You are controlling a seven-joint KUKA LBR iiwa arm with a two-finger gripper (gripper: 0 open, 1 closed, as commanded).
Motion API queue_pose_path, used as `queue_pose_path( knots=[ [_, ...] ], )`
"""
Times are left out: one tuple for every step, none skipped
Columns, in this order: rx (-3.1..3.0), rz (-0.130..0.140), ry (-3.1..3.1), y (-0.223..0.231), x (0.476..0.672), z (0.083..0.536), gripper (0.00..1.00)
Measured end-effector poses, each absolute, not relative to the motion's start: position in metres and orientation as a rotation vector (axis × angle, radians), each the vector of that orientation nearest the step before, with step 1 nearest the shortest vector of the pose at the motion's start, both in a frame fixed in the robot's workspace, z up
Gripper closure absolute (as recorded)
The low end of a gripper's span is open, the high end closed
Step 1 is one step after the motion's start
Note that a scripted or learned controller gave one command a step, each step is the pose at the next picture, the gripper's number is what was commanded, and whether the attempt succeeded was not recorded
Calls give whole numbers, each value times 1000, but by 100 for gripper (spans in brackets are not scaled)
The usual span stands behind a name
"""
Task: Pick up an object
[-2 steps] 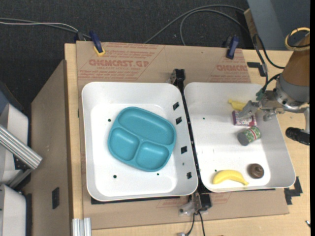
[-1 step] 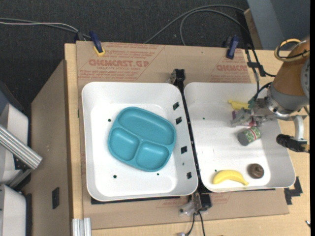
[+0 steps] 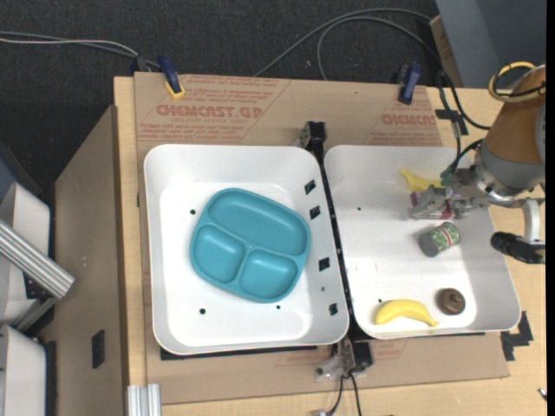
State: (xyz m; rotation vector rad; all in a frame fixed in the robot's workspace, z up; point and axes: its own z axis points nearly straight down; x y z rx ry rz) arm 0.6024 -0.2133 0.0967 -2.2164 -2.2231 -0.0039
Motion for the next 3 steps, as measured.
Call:
queue_pose_path(
  knots=[
    [-2223,-4,-2227,-207,604,142,100],
    [-2225,-5,-2228,-211,601,206,100],
    [-2223,-4,-2227,-211,603,243,100]
  ],
)
